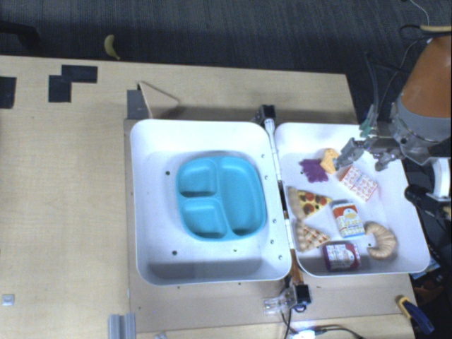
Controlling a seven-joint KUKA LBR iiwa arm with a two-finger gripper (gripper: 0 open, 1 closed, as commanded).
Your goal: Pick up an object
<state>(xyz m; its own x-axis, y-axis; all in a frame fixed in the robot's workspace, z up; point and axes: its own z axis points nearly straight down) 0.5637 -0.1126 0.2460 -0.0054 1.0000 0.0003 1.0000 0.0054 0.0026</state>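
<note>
Dark jar (341, 256) sat at the right bin's (417, 260) front edge, the gripper (361, 154) hovered with fingers spread, empty, over the yellow toy (330, 160) and checkered packet (359, 183) at the back, so I'd have centered on one before dropping.

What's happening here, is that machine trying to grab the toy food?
Roughly, yes. A robot arm reaches in from the right, and its gripper hangs over the far end of the right bin. That bin holds toy food: a pizza slice, a waffle, a croissant, a purple piece and some small packets. Nothing shows between its fingers yet. The left bin holds a blue divided tray.
</note>
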